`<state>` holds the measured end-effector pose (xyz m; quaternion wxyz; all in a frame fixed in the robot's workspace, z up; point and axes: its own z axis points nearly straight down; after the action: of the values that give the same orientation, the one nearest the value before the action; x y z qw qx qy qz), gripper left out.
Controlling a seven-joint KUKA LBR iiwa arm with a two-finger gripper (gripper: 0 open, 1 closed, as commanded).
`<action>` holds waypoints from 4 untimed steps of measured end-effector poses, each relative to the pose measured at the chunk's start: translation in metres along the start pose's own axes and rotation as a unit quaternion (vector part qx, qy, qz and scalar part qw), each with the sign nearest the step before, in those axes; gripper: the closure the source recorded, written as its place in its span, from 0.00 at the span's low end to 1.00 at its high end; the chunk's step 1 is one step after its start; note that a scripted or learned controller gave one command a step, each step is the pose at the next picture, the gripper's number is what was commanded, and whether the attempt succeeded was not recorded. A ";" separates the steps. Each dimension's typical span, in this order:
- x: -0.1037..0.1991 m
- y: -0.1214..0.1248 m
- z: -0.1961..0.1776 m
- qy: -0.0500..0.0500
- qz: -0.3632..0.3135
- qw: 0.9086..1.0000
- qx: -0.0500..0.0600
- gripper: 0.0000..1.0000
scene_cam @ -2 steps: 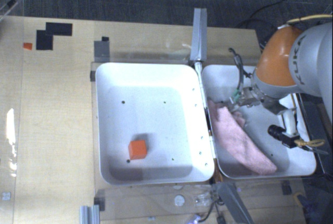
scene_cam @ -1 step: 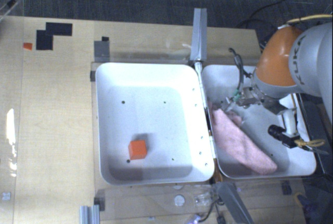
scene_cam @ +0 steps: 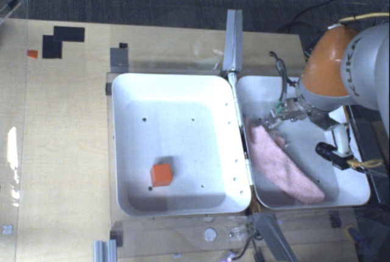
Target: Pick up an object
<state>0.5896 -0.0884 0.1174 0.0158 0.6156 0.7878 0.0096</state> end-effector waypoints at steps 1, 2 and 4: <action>0.000 0.000 0.000 0.000 0.000 1.000 0.000 0.00; -0.002 -0.032 0.025 0.005 -0.086 0.996 0.008 0.00; -0.002 -0.027 0.011 0.003 -0.087 0.996 0.002 0.00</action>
<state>0.5645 -0.0965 0.1052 0.0131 0.5446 0.8385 0.0081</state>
